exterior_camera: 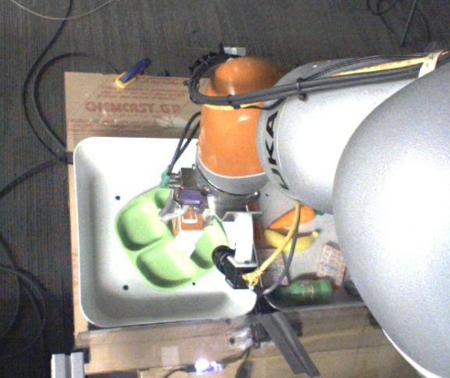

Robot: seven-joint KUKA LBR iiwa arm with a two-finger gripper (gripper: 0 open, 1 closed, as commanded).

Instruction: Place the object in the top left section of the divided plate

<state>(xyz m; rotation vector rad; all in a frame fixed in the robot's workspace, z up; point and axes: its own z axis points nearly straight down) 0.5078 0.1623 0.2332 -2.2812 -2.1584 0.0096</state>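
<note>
A light green divided plate (150, 239) lies in the left white bin (99, 211). My gripper (187, 215) hangs right over the plate's right side, near its middle ridge. A small orange-brown object (189, 221) shows at the gripper's tip, above the plate. The wrist and its orange band (237, 116) hide the plate's upper right part.
The right bin holds an orange and yellow toy (297, 225), a green bottle (307, 291) and a small printed packet (331, 262). A cardboard sheet (123, 113) with a blue-and-yellow item (132, 72) lies behind the left bin. Cables trail on the floor.
</note>
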